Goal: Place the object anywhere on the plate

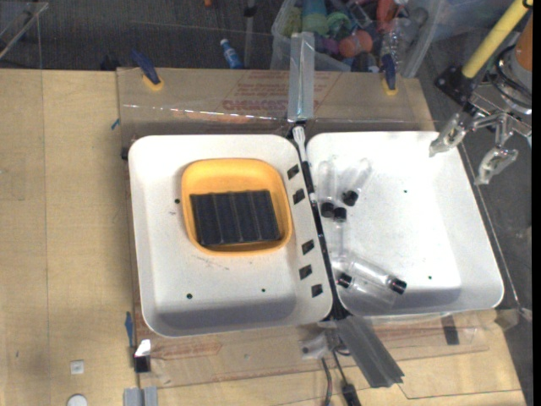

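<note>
- Two white bins sit side by side at frame centre: left bin [161, 294] and right bin [439, 227], with a divider strip [306, 227] carrying black tabs between them.
- Yellow-orange plate [232, 172] lies in the left bin, upper middle of that bin, roughly square with rounded corners.
- A dark ribbed rectangular object [235, 218] lies flat on the plate, covering most of its centre and lower part; the yellow rim shows all around it.
- Right bin holds clear plastic bottles with black caps: two [347, 180] close together near the bin's upper left, by the divider, and one [372, 277] lying on its side at lower left of that bin.
- Rest of the right bin floor is bare white with a few small dark dots.
- Gripper [469, 146] hangs at the right bin's upper right corner, over the rim, at the far right of the frame.
- Its two metallic fingers [446, 138] are spread wide apart, nothing between them.
- Gripper is well apart from the plate and the dark object, and apart from the bottles too.
- A yellow bar [499, 28] slants across the upper right corner, above the gripper.
- Clear tub of mixed colourful items [355, 11] sits behind the bins, top centre.
- Wooden bench [59, 227] fills the left side; cardboard sheet [254, 100] lies behind the bins.
</note>
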Tool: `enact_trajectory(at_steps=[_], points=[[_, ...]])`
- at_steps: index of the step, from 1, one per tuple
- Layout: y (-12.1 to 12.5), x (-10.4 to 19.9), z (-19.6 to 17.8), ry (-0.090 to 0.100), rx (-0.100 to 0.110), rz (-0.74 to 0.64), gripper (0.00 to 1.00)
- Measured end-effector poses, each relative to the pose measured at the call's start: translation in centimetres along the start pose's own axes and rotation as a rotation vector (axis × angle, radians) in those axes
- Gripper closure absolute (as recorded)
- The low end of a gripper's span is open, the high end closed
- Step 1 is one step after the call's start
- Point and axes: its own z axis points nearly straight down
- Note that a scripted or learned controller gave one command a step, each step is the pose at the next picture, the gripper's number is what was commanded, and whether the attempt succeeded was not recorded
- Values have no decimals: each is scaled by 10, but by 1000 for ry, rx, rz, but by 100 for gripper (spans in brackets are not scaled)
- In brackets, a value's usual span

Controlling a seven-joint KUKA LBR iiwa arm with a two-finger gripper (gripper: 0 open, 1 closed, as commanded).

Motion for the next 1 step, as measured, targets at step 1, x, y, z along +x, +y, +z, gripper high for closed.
enact_trajectory(at_steps=[1], points=[[0,0,0,0,-1,-249,0]])
